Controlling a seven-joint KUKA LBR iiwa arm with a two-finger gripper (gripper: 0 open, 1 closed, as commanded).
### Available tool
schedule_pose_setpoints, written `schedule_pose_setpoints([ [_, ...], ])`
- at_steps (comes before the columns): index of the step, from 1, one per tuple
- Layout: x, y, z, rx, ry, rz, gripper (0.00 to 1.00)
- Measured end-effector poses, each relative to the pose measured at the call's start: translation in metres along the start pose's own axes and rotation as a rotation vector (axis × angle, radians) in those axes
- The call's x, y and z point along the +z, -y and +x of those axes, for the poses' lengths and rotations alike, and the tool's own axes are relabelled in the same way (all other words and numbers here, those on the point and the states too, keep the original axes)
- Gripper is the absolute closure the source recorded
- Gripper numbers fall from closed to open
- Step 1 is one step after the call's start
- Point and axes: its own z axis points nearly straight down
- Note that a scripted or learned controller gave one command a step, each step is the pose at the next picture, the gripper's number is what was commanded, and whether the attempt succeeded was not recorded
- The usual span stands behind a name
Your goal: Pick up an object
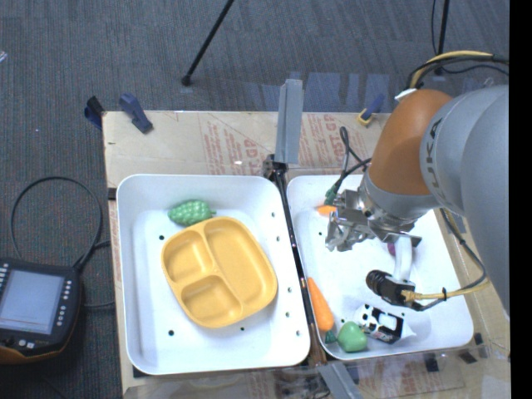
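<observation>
Nearest you, at the near edge of the right bin, a round green toy lies touching a black-and-white item. Just beyond them a carrot lies against that bin's left wall, its long axis running near to far with its green end toward you. Beyond that comes the claw, hanging low over the middle of the right bin and toward its left side. From this angle you cannot tell whether it is released or clenched, and nothing can be seen held in it. The move you are about to make turns on one relation. The carrot lies on the near side of the claw and slightly to the left, apart from it, while a small orange piece sits just beside the claw on its far-left side, close to the bin's far-left corner. My read is that the small piece is the shorter reach, but the carrot is the plainer target, and it should be closed on across its width. The arm comes in from the right, its orange band high above the wrist, which points steeply down into the bin. In the left bin, well apart, a yellow divided plate lies flat with a bumpy green toy at its far rim. Farthest off, the bench carries a blue clamp at its back corner.
</observation>
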Motion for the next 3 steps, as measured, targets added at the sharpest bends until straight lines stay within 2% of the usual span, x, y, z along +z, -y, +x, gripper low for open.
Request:
schedule_pose_setpoints([
  [1, 0.000, 0.076, 0.037, -0.152, 0.003, 0.009, 1.00],
  [2, -0.027, 0.040, 0.007, -0.335, 0.003, 0.004, 1.00],
  [3, -0.021, 0.054, -0.121, -0.412, 0.003, 0.006, 1.00],
])
